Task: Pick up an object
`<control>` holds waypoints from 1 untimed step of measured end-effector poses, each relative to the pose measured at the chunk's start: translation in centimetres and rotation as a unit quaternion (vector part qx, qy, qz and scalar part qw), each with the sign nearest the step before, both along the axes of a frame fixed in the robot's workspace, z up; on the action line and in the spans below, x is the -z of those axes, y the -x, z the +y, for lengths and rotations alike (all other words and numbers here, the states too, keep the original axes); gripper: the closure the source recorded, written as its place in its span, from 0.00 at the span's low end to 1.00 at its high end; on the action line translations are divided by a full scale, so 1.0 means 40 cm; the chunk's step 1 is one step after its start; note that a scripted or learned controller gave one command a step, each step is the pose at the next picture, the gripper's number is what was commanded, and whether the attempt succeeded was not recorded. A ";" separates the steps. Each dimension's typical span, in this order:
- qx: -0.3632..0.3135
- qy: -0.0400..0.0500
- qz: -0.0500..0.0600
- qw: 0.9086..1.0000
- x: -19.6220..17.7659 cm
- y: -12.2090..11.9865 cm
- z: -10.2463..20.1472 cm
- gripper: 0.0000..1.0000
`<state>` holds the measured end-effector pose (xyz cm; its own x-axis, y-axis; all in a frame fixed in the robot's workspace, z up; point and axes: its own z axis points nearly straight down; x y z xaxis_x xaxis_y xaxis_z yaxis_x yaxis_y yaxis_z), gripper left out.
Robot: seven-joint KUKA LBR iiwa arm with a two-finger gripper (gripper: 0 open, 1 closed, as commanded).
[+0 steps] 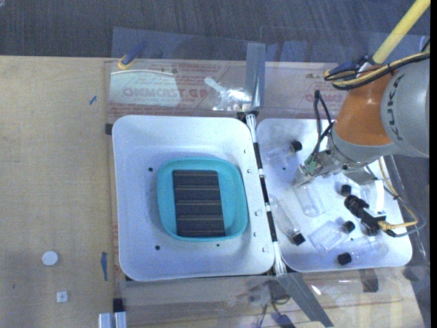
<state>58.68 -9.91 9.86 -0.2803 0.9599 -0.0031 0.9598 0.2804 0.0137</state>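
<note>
Over on the right, the right white bin [399, 251] holds several small clear plastic bottles with black caps [328, 234]. They look light, hard and slippery, so they may slide or roll away. A good spot to squeeze is across the middle of one bottle's body. The grey and orange arm [375, 115] hangs over this bin, and its pincer [308, 173] is low, near a bottle. I cannot tell how wide it is. The left white bin [136, 251] holds a teal tray with a dark ridged block [198, 202].
</note>
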 end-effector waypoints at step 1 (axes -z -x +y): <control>0.000 0.000 0.000 1.000 0.000 0.000 0.000 0.00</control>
